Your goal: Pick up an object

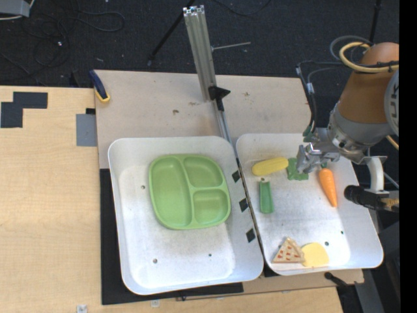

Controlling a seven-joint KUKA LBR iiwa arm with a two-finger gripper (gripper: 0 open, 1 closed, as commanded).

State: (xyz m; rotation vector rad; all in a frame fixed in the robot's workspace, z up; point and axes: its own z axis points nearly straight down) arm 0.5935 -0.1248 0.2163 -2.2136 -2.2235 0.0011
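The pincer (pixel 305 165) hangs low over the far part of the right bin (pixel 355 250), beneath the grey wrist and orange band of the arm (pixel 368 96), which comes in from the right. Its metal tip sits right at a small dark green piece (pixel 298 174), apparently touching it, but whether the tip is clamped on that piece or merely resting against it cannot be told from this angle.

The table (pixel 156 103) carries the two white bins side by side. The left bin (pixel 130 240) holds a light green divided plate (pixel 189 192) with three compartments, lying flat a little toward the far side.

In the right bin, an orange carrot (pixel 328 186) lies just to the right of the pincer, its point toward the near side. A yellow corn cob (pixel 270 167) lies just left of the pincer, close to the dark green piece. Near it, toward the viewer, a green oblong toy (pixel 265 197) lies lengthwise, close to the wall shared by the two bins. At the near edge of the right bin a pizza slice (pixel 288 252) rests beside a pale yellow piece (pixel 315 255), the two touching or nearly so.

An upright metal post (pixel 201 51) stands on the table behind the bins.
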